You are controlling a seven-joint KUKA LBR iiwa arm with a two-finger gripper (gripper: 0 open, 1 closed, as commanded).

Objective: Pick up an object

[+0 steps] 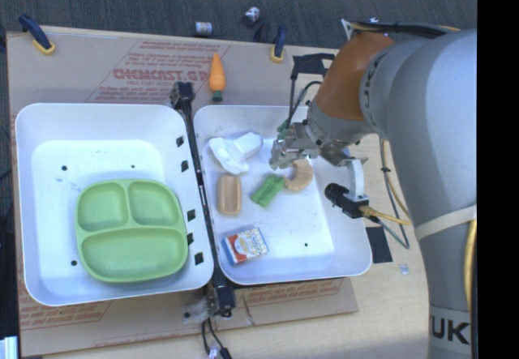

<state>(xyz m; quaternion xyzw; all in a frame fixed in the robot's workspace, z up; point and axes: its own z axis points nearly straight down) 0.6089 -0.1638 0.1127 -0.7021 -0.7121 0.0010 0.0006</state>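
Hovering low in the right shallow white bin (349, 256), my jaws sit just above a tan curved bread-like piece (301, 177), beside a green block (267, 190); jaw state cannot be determined.

Sitting in left white bin (32, 187): green three-compartment plastic tray (131, 229). Lying on cardboard beyond the bins: small orange toy carrot (216, 74). Clipped to bench edges: blue clamps (36, 33).

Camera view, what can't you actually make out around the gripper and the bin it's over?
- Gripper: fingers too small and dark against the wrist to read.
- Tan curved piece: upper end hidden by the gripper.
- Right bin: far right rim covered by the arm.
- Small carton: print too small to read.
- Arm: cut off by the bottom edge.
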